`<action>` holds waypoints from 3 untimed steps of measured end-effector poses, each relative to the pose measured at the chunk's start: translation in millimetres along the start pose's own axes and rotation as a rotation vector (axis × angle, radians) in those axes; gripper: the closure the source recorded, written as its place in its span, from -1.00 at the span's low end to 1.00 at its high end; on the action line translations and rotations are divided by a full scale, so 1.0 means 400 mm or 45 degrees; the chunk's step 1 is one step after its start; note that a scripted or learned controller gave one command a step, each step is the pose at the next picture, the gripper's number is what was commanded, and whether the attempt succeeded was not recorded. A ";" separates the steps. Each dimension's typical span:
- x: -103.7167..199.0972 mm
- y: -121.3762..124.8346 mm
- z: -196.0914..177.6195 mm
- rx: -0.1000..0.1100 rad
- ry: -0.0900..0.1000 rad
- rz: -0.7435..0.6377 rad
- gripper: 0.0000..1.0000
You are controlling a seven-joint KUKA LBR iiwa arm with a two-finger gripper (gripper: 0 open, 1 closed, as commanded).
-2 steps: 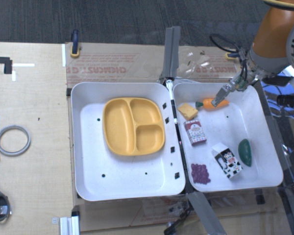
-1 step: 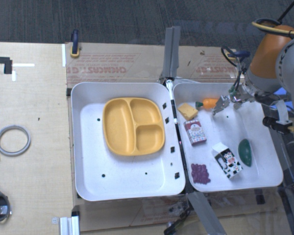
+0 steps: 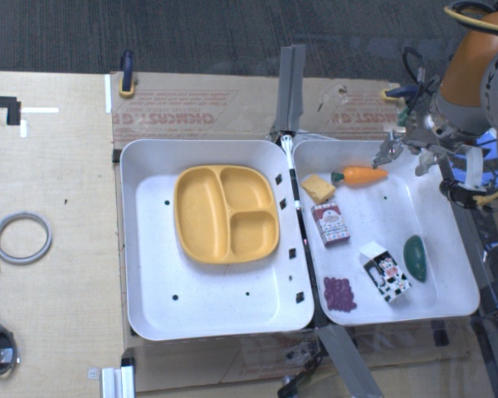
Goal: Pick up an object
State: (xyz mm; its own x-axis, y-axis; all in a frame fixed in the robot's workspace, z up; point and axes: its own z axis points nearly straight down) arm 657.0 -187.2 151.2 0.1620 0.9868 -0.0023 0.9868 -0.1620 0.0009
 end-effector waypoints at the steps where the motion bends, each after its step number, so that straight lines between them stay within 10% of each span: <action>1: -0.051 -0.222 0.151 0.005 0.002 0.061 -1.00; 2: -0.111 -0.439 0.097 0.007 0.003 0.409 -1.00; 3: 0.078 -0.335 0.113 0.009 -0.001 0.992 -1.00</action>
State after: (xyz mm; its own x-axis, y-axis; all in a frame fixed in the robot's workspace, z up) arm 530.0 -134.7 106.0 0.8086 0.5884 -0.0041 0.5884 -0.8086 -0.0036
